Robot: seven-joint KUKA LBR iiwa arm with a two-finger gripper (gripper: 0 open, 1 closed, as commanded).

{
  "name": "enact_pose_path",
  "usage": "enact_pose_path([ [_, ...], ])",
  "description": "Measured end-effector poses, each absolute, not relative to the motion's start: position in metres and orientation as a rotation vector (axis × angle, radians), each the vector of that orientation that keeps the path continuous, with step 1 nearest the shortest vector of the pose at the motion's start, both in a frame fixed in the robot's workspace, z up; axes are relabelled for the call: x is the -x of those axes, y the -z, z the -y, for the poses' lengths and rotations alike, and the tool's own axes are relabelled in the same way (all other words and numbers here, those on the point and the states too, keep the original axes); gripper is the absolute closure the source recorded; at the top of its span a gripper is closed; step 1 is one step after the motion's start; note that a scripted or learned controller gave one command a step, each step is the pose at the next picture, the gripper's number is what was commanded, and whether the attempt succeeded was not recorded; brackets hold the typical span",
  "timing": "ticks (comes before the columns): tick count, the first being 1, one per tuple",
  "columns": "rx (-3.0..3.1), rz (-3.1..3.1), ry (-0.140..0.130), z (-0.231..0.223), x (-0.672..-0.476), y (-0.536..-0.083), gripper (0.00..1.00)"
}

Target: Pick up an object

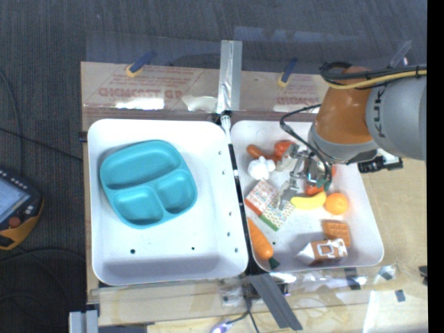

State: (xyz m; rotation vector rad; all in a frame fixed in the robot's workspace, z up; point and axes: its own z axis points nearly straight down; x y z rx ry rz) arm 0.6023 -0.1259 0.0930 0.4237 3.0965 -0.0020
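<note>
The right bin [371, 238] holds several small items. A white round piece [260, 168] and a red piece [282, 148] lie near its back left. A patterned box [267, 203] sits in the middle, with a yellow banana [310, 202] and an orange fruit [336, 204] to its right. An orange carrot [260, 242] lies at the front left, a brown waffle-like piece [336, 228] and a small carton [325, 252] at the front right. My gripper [300, 176] hangs low over the middle, just above the banana and the box.
The left bin [111, 262] holds a teal divided tray [147, 182]. A metal divider post [229, 75] stands between the bins at the back. A black device [15, 210] lies off the bench at far left.
</note>
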Motion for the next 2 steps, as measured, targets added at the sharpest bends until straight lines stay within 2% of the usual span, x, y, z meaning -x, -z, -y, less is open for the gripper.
enact_pose_path([
  [1, -0.546, -3.07, -0.001, 0.142, -0.551, -0.094, 0.0],
  [2, -0.627, -3.058, 0.006, 0.12, -0.556, -0.093, 0.0],
])
